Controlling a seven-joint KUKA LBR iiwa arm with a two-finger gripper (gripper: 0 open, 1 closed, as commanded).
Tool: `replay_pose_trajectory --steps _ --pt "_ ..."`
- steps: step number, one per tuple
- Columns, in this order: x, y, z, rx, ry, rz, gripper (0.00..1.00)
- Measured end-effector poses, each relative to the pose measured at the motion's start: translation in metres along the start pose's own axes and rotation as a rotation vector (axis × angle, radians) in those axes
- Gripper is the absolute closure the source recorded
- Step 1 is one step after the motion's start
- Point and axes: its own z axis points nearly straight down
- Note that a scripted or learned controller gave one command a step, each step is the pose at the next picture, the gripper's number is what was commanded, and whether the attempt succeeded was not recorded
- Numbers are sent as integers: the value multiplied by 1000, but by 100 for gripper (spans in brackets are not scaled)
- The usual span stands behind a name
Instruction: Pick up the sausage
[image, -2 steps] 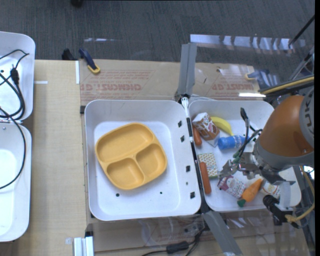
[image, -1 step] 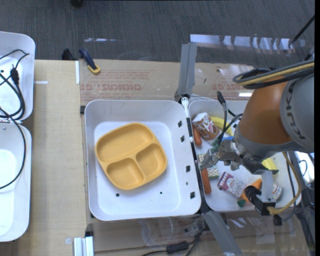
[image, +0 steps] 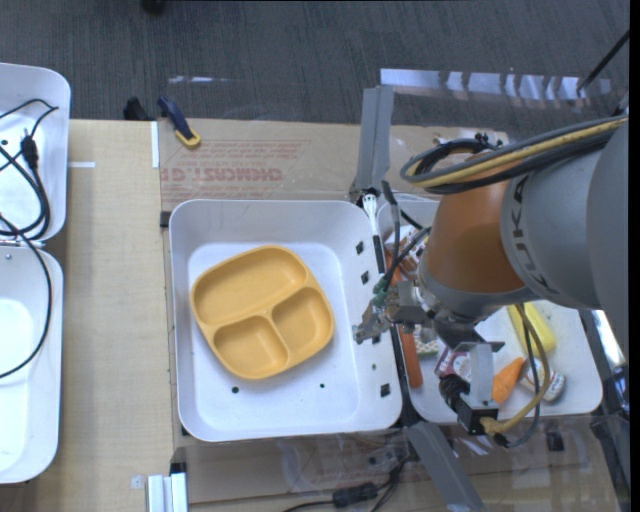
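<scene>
A thin reddish-brown sausage lies lengthwise along the left wall of the right bin. Its upper end is hidden under the arm's wrist. The gripper hangs low over that same left wall, just above the sausage's hidden end. The large grey and orange wrist covers most of it from this view. Whether anything sits in the gripper is hidden.
The left bin holds a yellow three-part plate. In the right bin are an orange carrot, a yellow piece, a small package and another orange-red piece near the wall. Cables loop off the wrist.
</scene>
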Motion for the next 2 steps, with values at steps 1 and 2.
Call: replay_pose_trajectory --steps 1,2 --pt "-50 2 0 0 0 27 0" --pt "-107 5 0 0 0 -22 0"
